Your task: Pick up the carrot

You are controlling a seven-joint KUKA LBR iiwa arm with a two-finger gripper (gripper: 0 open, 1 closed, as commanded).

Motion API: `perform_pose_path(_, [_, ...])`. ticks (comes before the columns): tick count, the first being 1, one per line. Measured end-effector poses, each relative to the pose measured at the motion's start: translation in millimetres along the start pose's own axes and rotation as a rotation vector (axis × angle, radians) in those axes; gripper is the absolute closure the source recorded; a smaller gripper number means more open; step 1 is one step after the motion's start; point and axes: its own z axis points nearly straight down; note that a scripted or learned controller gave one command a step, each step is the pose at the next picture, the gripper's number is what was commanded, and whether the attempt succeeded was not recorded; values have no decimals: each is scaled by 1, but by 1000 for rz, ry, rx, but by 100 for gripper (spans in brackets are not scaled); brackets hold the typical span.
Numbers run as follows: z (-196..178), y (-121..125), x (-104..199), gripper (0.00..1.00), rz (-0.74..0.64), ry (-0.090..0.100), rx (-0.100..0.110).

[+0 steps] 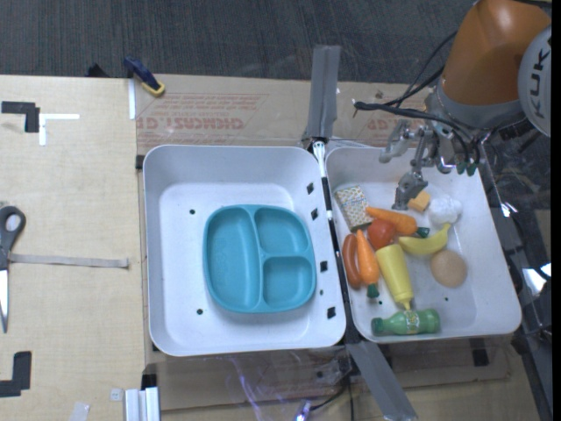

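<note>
The carrot (pixel 391 219) is a slim orange piece with a green end, lying slantwise in the upper middle of the right bin (pixel 491 318). It rests against a red tomato (pixel 382 234) and a banana (pixel 427 240). My gripper (pixel 409 189) hangs over the back of the right bin, just above and slightly right of the carrot's thick part, next to a small yellow-orange piece (pixel 422 202). Nothing shows in its grasp.
The right bin also holds a speckled block (pixel 352 203), an orange elongated piece with a green tip (pixel 360 259), a yellow bottle (pixel 396 274), a green bottle (pixel 407 323), an egg (pixel 449 268) and a white lump (pixel 445 208). A blue divided tray (pixel 260 259) lies in the left bin (pixel 166 235).
</note>
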Motion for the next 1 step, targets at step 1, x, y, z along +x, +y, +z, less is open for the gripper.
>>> perform_pose_path(1, [104,-8,16,0,88,0,-1])
